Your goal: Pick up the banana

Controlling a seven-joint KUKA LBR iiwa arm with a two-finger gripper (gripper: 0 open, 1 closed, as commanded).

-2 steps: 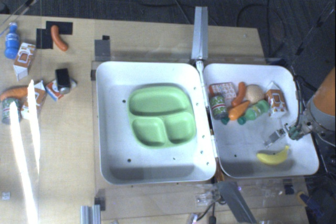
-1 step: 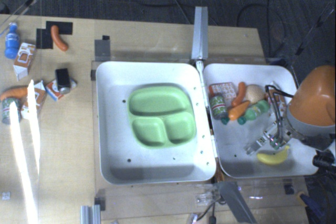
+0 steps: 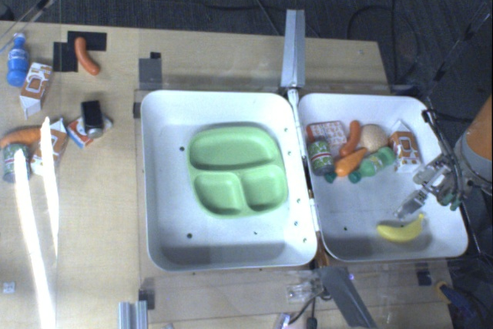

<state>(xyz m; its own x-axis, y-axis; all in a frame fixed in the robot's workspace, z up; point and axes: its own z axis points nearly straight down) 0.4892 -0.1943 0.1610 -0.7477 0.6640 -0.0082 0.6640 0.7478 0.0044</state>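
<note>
The yellow banana lies in the right bin, close to its front right corner. My gripper reaches in from the right and hangs just above and behind the banana. Its fingers stand open, and the lower fingertip points down toward the banana with a small gap between them. Nothing is between the fingers.
Along the back of the right bin lie a carrot, a green bottle, a can, a box, a pale round thing and a carton. A green divided tray sits in the left bin. Toys are scattered on the bench at the left.
</note>
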